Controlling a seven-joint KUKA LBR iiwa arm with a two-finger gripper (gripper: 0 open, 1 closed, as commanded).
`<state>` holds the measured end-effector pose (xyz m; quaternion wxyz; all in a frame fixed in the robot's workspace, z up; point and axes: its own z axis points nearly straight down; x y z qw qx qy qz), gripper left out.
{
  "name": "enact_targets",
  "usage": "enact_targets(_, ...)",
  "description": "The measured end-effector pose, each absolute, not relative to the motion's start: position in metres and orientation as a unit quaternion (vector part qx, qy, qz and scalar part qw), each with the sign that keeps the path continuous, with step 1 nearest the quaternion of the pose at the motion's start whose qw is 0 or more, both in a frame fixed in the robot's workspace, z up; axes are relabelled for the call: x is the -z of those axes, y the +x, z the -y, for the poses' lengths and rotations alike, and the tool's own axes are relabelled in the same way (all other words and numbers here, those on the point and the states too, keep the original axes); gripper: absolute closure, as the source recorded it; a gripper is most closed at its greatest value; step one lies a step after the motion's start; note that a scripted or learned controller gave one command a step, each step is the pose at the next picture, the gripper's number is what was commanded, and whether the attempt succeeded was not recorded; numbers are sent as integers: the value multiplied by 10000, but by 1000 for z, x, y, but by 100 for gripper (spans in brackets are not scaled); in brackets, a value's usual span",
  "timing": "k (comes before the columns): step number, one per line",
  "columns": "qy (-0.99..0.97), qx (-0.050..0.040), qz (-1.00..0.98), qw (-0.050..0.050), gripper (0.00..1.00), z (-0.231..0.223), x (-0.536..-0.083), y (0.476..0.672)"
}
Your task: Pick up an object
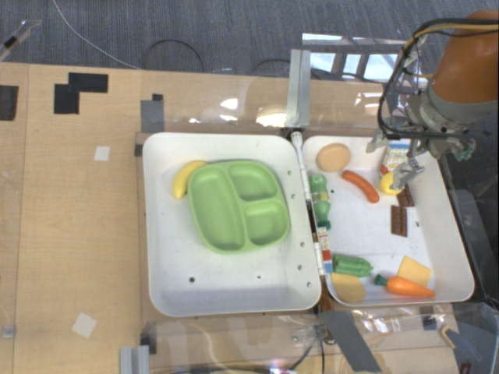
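Gripper (399,170) low over right bin (451,244), far corner; open or closed, cannot tell. Small yellow piece (387,184) right under it, sausage (361,185) just beside. Green plate (237,205) in left bin (164,232).

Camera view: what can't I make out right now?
- Gripper: the wrist above hides its jaws, so open or shut is unclear.
- Yellow object: partly behind the gripper; shape and contact unclear.
- Banana: far end under the green plate.
- Arm: cut off by the right edge.
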<state>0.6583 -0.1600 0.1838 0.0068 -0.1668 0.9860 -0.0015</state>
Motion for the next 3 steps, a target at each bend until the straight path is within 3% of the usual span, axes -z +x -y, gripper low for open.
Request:
enact_targets(1,-1336,15,-9910,85,0,126,-90,641)
enact_targets(2,-1349,21,-9907,144,100,124,-105,644)
enact_targets(3,-1774,21,-9841,107,100,96,-208,673)
